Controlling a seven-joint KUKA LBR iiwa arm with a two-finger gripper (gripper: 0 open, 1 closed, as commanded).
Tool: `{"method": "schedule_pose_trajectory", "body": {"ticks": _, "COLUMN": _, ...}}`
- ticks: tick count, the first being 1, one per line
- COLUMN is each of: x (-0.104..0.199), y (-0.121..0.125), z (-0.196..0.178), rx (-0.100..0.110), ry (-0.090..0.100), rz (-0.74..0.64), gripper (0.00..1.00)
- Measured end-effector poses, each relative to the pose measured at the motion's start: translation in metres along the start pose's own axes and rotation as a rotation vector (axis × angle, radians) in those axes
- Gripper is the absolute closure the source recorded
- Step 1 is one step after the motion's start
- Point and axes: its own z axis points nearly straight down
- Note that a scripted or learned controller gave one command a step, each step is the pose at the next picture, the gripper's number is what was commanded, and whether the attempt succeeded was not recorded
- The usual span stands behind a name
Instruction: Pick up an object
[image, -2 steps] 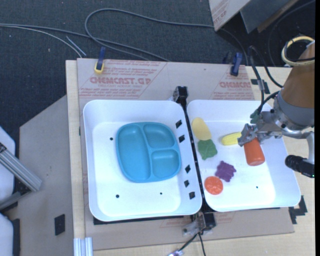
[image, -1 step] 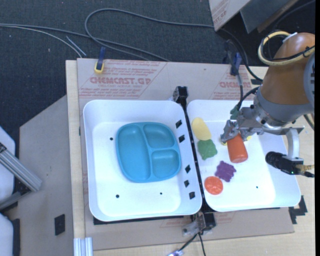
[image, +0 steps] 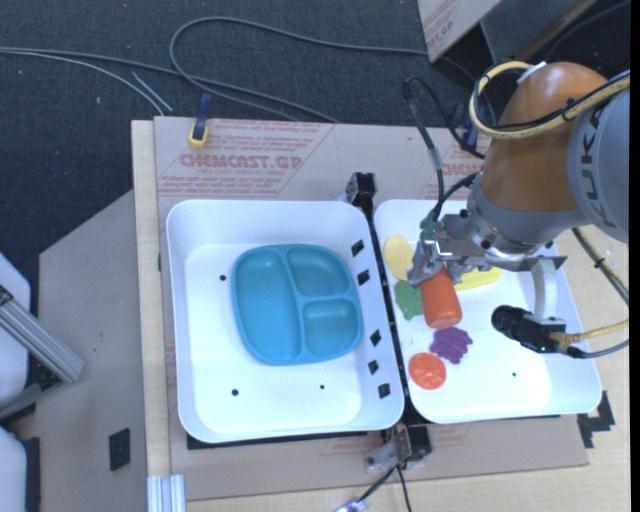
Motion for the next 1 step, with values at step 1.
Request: {"method": "schedule_pose_trajectory", "body": {"ticks": 1, "x": 0.0539, "y": 0.0019, "z": 0.017, "rx": 0.005, "ry": 0.0, "rz": 0.001, "gripper": 1.0}}
